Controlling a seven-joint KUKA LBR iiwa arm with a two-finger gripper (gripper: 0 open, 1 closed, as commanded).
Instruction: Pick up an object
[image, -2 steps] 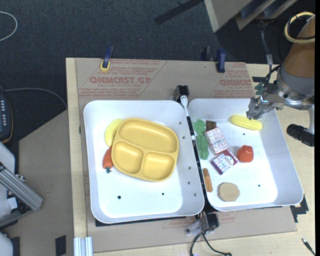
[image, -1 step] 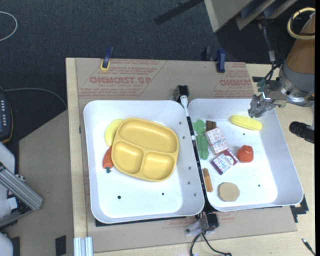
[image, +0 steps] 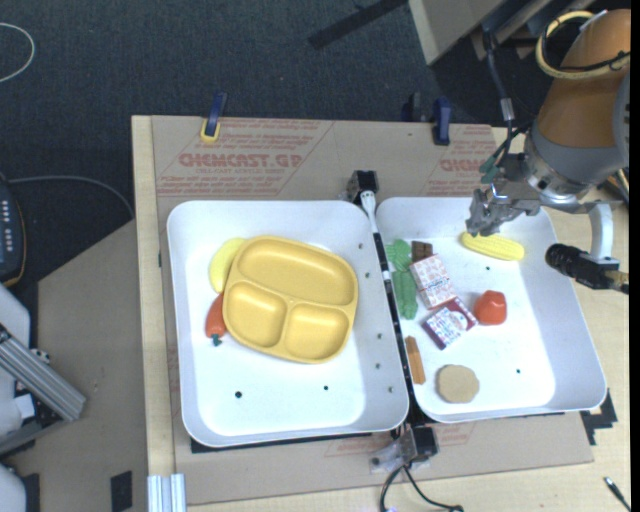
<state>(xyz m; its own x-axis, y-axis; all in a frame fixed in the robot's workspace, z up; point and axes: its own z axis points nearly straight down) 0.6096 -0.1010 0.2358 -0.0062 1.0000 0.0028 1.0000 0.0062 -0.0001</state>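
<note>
- L bin (image: 190, 300): yellow divided tray (image: 290, 298) lying in it, red-orange carrot-like piece (image: 215, 318) tucked at tray's left edge.
- Board (image: 300, 150) behind the bins reads "CHEMCAST GP" in red.
- R bin (image: 570, 350): green pieces, two snack packets (image: 440, 298) w/ print too small to read, red item (image: 490, 308), tan round disc (image: 458, 383).
- Likely target: yellow corn-like piece (image: 492, 246) at back of R bin, long axis roughly left-right.
- Gripper (image: 488, 218) just above it, near its left end; fingers' state: can't tell.

A flat brown cardboard-covered tabletop (image: 300, 150) fills the middle of the frame. Two shallow white plastic bins sit on it, touching: the left bin (image: 195, 380) and the right bin (image: 570, 370).
</note>
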